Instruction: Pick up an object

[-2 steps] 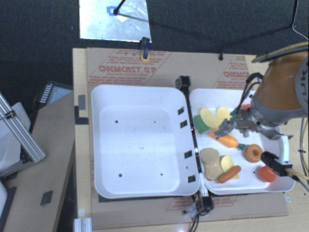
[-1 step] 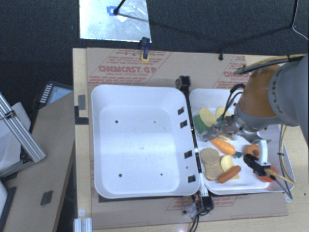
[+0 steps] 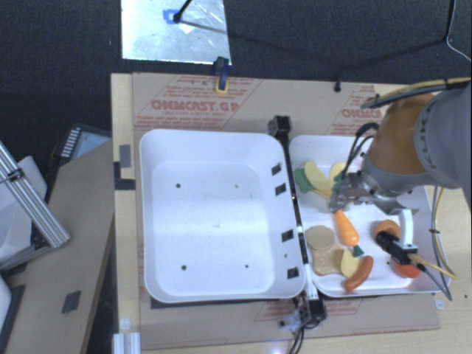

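Nearest you, a reddish curved sausage toy [image 3: 360, 273] and a tan round biscuit-like piece [image 3: 320, 237] are crowding the right white bin [image 3: 383, 289], so a descent is risking a nudge or a double catch. The orange plastic carrot [image 3: 346, 227], the likeliest target, is lying just below the gripper [image 3: 344, 195]; it's tilted and could roll out. Finger state: you cannot tell, the wrist is covering them. Yellow and green pieces [image 3: 317, 177] beyond are partly hidden. The left white bin [image 3: 214, 220] is sitting alongside.

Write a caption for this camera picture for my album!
Robot gripper reaching over toy food in the right bin.
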Action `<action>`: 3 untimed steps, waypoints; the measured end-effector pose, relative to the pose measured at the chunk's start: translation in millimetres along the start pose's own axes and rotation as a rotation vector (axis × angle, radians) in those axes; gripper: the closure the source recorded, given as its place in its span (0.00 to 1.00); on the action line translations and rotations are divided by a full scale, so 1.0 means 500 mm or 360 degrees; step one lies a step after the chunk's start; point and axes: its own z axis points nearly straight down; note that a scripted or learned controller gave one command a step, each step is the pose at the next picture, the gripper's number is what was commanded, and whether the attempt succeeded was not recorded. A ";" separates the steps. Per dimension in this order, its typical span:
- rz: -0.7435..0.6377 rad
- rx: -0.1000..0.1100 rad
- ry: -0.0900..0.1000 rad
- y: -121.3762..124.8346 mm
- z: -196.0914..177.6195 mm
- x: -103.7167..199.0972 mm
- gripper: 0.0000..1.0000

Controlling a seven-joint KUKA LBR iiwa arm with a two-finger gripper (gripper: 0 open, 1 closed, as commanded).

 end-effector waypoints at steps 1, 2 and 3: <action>0.0002 0.0009 0.0002 -0.073 -0.048 0.020 1.00; 0.0003 0.0010 0.0003 -0.168 0.000 0.014 1.00; 0.0000 0.0000 0.0001 -0.162 -0.023 0.014 1.00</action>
